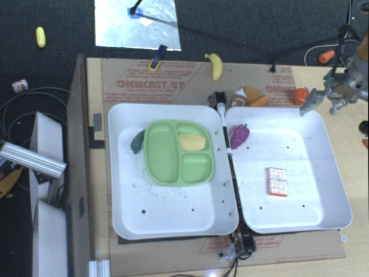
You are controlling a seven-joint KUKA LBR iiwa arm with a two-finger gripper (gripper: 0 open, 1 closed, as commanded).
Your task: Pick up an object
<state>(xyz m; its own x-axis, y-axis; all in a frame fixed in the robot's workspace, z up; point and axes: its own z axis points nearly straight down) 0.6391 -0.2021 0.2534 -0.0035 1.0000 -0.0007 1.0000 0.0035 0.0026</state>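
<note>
The gripper (324, 100) hangs at the far right of the view, above the far right corner of the right bin (331, 154), with its two grey fingers (309, 101) spread apart and nothing between them. It sits well apart from everything lying in the bins.

In the right bin a small red-and-white box (277, 181) lies flat near the middle, and a purple fruit-like toy (239, 135) — perhaps a bunch of grapes, though the view is too coarse to be sure — rests against the left wall, close to the seam between the bins.

The left bin (127, 212) holds a green divided tray (178, 153) placed roughly in its middle. A pale yellow piece (192, 141) lies in the tray's upper right compartment. A dark green object (137, 141) lies on the bin floor, touching the tray's left edge.

Beyond the bins, on the counter (173, 82), lie a yellow banana (215, 66), an orange piece (257, 98) and a red-orange round toy (300, 96) — the last just beside the gripper's fingers.
</note>
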